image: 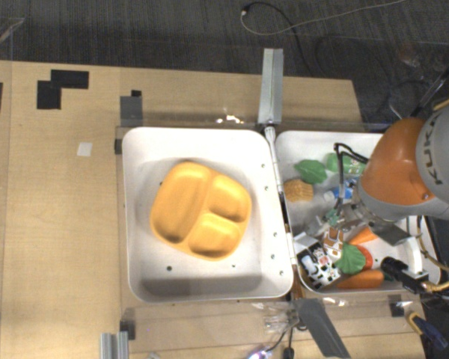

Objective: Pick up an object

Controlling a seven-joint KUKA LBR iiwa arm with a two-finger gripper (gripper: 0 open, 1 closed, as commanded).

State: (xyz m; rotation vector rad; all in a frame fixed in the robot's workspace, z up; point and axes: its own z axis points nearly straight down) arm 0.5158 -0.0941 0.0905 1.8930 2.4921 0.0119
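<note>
The right bin [288, 223] holds a jumble of small objects: a green leafy piece [311, 170], a tan waffle-like piece [298, 191], a green round piece [352, 259], an orange carrot-like piece [359, 279] and a black and white item [316, 264]. My gripper [337, 226] is down among them near the bin's middle, under the orange wrist band [393, 167]. The arm covers the fingers and much of the bin's right half.
The left bin [138, 268] carries a large yellow divided tray [200, 209]. A metal post [270, 88] stands behind the gap between the bins. Cables [426, 275] lie at the right bin's near right corner. Wooden bench surface [52, 215] spreads to the left.
</note>
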